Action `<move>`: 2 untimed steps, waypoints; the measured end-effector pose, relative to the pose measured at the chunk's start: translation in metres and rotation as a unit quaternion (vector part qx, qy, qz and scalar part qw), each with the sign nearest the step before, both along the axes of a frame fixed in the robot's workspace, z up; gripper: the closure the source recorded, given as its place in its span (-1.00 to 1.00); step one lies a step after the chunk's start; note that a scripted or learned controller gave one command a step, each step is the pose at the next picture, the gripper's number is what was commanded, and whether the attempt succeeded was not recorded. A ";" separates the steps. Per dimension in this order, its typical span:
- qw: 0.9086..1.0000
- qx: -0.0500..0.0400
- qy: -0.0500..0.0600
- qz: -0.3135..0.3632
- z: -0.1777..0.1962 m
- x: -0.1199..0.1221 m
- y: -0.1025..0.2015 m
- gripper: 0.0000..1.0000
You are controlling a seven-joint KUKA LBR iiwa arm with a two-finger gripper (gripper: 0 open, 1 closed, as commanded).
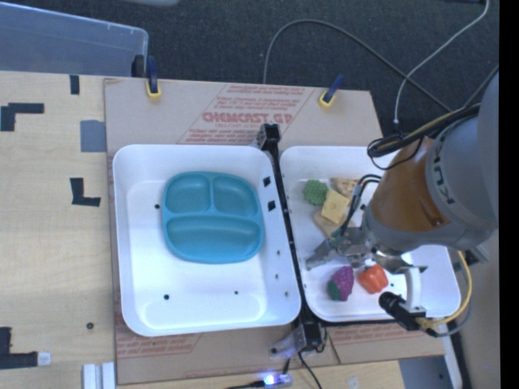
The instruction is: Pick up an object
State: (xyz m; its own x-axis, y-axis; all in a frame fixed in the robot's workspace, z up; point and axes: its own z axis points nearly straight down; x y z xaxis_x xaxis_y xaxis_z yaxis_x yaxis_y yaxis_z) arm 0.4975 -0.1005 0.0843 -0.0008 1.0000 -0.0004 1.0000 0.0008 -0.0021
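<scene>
Purple and lumpy, the toy grapes (pixel 341 283) lying at the right bin's (pixel 442 298) near side, just beside the orange piece (pixel 373 279), look light, hard and slippery, best pinched across the middle by the gripper (pixel 323 254), whose fingers look empty and spread beside them.

Two white bins (pixel 130 241) (pixel 442 258) are sitting side by side. One blue tray (pixel 212 217) is lying in the left bin. Right bin is holding four, possibly five, small items: green (pixel 315 191), yellow (pixel 334 208), purple (pixel 342 283), orange (pixel 373 279), one tan piece (pixel 345 186) partly hidden.
</scene>
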 end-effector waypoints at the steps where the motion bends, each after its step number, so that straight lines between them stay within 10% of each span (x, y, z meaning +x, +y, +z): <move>1: 1.000 -0.001 -0.002 0.000 0.011 0.001 -0.001 1.00; 2: 1.000 0.000 -0.003 0.001 0.071 0.007 0.005 1.00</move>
